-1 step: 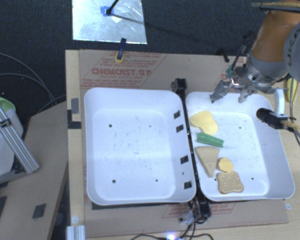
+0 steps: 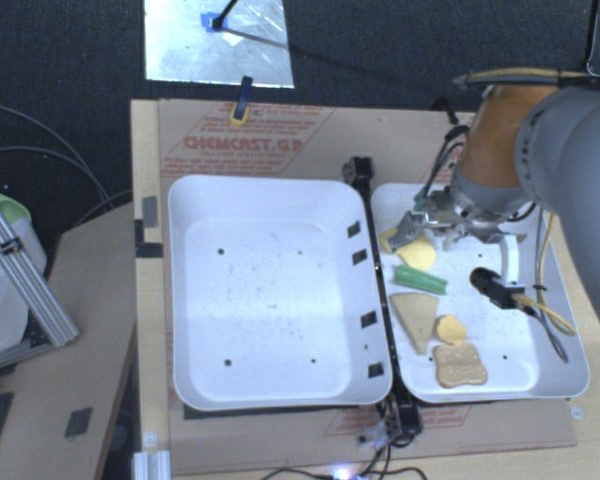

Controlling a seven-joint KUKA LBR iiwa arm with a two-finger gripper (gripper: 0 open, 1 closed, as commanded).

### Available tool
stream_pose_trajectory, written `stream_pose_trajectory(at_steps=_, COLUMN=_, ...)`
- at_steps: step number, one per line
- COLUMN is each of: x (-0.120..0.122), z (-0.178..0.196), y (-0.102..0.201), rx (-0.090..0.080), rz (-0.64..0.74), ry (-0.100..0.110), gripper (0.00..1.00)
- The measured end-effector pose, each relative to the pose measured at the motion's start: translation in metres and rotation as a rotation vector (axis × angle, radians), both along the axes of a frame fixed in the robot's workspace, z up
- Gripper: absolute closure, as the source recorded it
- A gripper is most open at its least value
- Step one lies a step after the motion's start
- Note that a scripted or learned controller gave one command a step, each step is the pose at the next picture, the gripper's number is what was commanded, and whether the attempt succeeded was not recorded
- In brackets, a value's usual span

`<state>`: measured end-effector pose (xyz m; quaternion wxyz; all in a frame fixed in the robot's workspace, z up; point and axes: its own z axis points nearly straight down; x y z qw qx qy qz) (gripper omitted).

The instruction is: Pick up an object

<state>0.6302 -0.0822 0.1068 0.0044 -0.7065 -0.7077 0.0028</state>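
Hovering low over the right bin (image 2: 565, 368), my claw (image 2: 412, 230) sits at the bin's upper left corner, though I cannot tell from this slant whether it is parted or closed, and nothing shows gripped in it. Just below the claw lies a pale yellow round piece (image 2: 416, 255), nearly touching it, so I judge that the nearest candidate. Below that piece lies a green stick (image 2: 421, 280), its long axis running left to right. Farther below the stick are a tan wedge (image 2: 416, 318), a small yellow lump (image 2: 450, 329) and a toast-like slab (image 2: 459, 364). The left bin (image 2: 270, 288) sits beside these on the surface.
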Motion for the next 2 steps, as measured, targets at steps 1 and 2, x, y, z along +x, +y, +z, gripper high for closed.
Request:
stream_pose_trajectory(at_steps=1, x=-0.080, z=-0.024, y=-0.023, rx=-0.002, rz=-0.004, ry=-0.002, gripper=0.00)
stream_pose_trajectory(at_steps=2, x=-0.146, z=-0.023, y=-0.012, rx=-0.001, rz=-0.002, ry=-0.006, gripper=0.00)
